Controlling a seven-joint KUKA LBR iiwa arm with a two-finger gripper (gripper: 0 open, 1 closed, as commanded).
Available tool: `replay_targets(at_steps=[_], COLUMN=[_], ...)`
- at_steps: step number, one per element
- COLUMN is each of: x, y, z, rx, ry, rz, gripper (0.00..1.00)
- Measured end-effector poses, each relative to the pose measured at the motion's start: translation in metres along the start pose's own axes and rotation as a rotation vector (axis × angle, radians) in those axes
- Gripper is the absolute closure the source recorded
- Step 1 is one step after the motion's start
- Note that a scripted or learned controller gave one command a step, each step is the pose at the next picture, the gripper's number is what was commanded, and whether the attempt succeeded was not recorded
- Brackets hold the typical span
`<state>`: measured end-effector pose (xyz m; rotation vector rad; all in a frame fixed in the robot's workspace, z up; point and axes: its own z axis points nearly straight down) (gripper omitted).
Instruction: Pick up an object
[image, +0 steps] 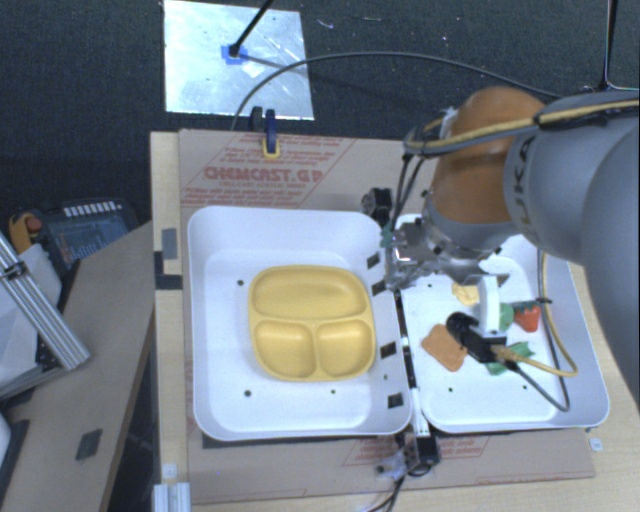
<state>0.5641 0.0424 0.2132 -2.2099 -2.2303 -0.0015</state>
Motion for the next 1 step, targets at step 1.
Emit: replay_targets(at_steps=[1], x=[0.0525], y=[-0.0200], z=[0.0037], rx=[0.001], ry=[0.000], rz=[-0.001], gripper=[1.00])
